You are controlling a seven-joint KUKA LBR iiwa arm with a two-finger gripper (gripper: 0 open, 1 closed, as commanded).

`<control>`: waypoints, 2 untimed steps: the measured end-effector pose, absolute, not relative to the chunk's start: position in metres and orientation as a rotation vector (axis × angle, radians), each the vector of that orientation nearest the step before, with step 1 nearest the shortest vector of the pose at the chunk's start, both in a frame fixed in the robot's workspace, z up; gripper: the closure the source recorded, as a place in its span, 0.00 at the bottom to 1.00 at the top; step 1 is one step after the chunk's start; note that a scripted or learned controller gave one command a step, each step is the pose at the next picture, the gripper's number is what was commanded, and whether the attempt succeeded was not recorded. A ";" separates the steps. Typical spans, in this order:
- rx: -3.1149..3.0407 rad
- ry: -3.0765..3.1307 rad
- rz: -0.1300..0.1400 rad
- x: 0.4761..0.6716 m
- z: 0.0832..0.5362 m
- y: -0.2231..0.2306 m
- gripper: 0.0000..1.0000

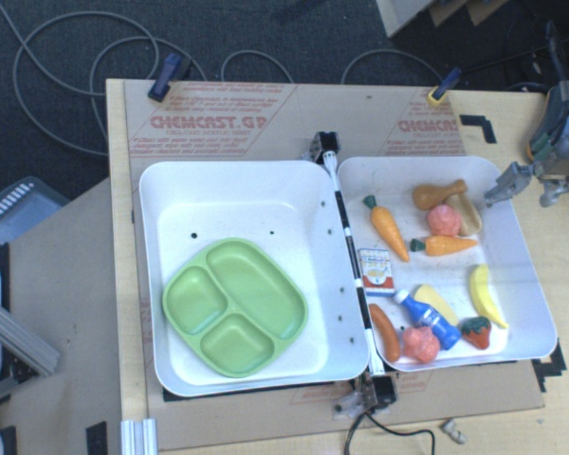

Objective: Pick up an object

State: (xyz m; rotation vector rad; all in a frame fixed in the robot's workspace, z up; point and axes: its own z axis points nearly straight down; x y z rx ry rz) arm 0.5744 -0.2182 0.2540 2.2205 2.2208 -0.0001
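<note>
Where it lies, banana point(486, 295) points top-bottom.

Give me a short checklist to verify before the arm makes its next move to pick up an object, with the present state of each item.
1. Objects available in the right white bin: ok, several toys lie there.
2. Hand free of any object: ok, nothing between its fingers.
3. Hand near the targets: ok, at the bin's upper right edge.
4. Nearest target, the brown toy drumstick, unobstructed: ok.
5. Yellow toy banana lies apart from the others: ok.
6. Finger opening: cannot tell.
</note>
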 end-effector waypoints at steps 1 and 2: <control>2.223 2.233 0.001 0.643 0.094 -0.217 0.00; 2.221 2.224 0.000 0.588 0.084 -0.164 0.00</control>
